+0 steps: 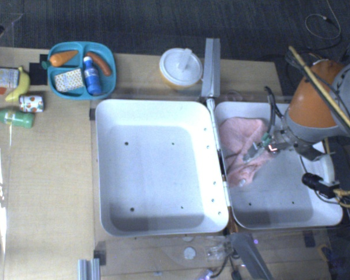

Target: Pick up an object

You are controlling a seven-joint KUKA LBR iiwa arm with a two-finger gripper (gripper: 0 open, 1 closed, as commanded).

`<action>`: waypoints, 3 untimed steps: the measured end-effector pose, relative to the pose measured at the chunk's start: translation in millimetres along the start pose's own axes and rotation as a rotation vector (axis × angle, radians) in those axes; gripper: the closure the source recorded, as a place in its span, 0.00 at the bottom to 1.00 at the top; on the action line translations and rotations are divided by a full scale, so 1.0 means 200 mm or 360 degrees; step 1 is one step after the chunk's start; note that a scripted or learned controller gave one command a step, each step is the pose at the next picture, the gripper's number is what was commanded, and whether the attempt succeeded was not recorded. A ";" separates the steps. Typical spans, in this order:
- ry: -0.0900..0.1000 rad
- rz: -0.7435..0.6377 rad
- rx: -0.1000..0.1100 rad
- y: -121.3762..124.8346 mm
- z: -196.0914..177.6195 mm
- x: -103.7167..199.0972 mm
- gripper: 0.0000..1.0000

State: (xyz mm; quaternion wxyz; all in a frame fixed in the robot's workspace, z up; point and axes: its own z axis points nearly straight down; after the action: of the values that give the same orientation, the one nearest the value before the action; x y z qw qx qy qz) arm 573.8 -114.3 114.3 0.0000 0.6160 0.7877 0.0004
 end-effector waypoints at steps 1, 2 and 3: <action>-0.0001 0.0325 -0.0006 -0.01 -0.39 0.14 0.00; -0.0001 0.0321 -0.0010 0.00 -0.44 0.14 1.00; -0.0001 0.0321 -0.0010 0.00 -0.44 0.14 0.00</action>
State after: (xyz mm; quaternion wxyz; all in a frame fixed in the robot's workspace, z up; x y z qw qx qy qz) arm 566.7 -87.0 202.1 0.0021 0.6922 0.7217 0.0027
